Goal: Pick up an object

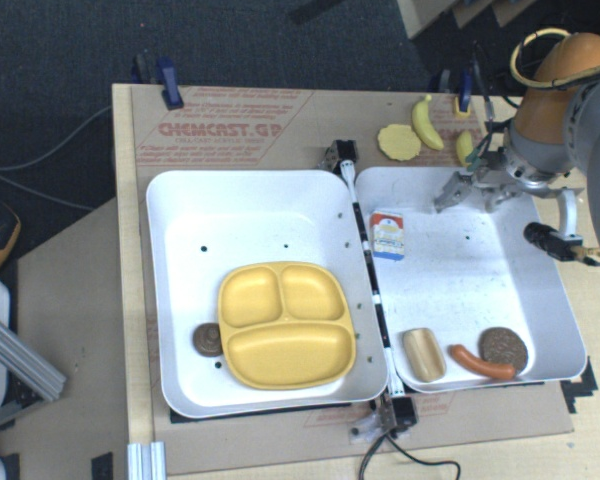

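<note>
Nothing is picked yet. The gripper [472, 192] hovers open and empty at the right bin's [540, 298] one o'clock; the carton [387, 236] lies at its ten o'clock.

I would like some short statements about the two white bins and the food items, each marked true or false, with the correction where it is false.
1. The yellow plastic tray with three compartments lies in the left white bin. True.
2. The small red and white carton lies in the left bin. False: it lies in the right white bin, near the divide between the bins.
3. The yellow toy banana lies on the bench outside the bins. True.
4. The red sausage lies beside the banana. False: it lies at the right bin's near edge, between the tan bread roll and the round brown patty.
5. The gripper is over the right bin's far edge. True.
</note>
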Robot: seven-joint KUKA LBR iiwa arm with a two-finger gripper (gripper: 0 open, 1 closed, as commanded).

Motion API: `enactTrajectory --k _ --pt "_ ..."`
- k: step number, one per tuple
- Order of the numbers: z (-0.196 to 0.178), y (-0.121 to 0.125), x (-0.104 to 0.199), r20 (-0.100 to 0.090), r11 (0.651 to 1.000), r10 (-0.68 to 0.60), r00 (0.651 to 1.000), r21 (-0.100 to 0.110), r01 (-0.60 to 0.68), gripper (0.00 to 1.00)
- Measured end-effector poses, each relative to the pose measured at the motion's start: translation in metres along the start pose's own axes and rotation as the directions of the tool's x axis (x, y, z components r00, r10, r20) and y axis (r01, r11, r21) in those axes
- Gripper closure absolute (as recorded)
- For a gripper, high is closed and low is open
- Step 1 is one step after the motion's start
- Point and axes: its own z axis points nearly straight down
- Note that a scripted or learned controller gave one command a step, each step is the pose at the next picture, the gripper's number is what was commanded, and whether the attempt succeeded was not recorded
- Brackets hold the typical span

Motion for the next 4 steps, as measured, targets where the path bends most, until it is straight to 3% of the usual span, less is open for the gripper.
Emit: enactTrajectory --k 1,2,3,4 --pt "0.0 -0.078 -0.023 -0.014 1.0 0.007 1.0 0.012 -0.007 0.0" --pt "0.001 -0.015 0.04 -0.003 1.0 -0.001 1.0 0.003 0.001 0.0" --pt "0.001 -0.098 0.073 -0.006 1.0 0.008 1.0 0.018 -0.008 0.0" --pt "0.0 -0.005 0.048 0.001 1.0 0.004 1.0 -0.001 -0.004 0.0"
